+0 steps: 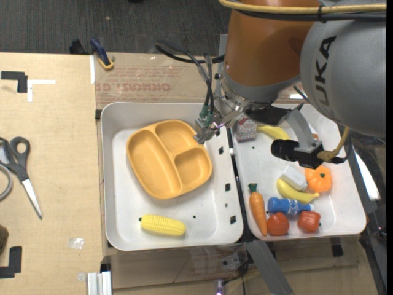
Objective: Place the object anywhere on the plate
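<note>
At upper right rim of plate: gripper (206, 129) hangs just over the edge where the plate (166, 158) meets the divide between the two bins.
Gripper state: cannot tell whether released or clenched; the tip is too small and dark against the bin wall.
Arm: grey and orange arm (276, 35) fills the upper right of the frame.
Plate: yellow, three compartments, lying flat in the upper half of the left bin (112, 189).
Corn: yellow corn (163, 226) lies on its side at the lower middle of the left bin, below the plate and apart from it.
Right bin (347, 217), upper part: small carton (245, 129) just right of the gripper, with a banana (271, 131) beside it.
Right bin, lower part: carrot (257, 211) along the left wall; second banana (295, 189), orange pumpkin (319, 180), blue bottle (290, 206) and two red fruits (277, 224) clustered close together.
Far left of frame: scissors (21, 168) rest on the wooden bench (55, 238), well apart from both bins.
</note>
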`<action>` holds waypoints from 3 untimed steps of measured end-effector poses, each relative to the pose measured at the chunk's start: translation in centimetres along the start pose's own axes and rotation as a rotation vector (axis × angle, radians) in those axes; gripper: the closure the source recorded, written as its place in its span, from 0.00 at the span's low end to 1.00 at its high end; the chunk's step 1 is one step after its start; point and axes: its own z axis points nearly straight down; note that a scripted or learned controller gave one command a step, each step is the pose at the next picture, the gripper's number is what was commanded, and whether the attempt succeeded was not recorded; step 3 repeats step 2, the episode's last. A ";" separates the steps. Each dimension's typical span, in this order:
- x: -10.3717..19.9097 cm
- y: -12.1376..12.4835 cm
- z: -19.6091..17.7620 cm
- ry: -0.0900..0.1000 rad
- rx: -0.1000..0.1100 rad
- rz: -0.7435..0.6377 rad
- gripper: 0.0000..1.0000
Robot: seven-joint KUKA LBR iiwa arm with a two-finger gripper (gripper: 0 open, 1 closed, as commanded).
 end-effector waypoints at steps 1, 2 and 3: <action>-1.2 -0.5 5.3 0.000 0.000 -0.129 1.00; -1.3 2.7 11.8 0.000 -0.001 -0.041 1.00; -1.3 2.7 11.8 0.000 -0.001 -0.041 1.00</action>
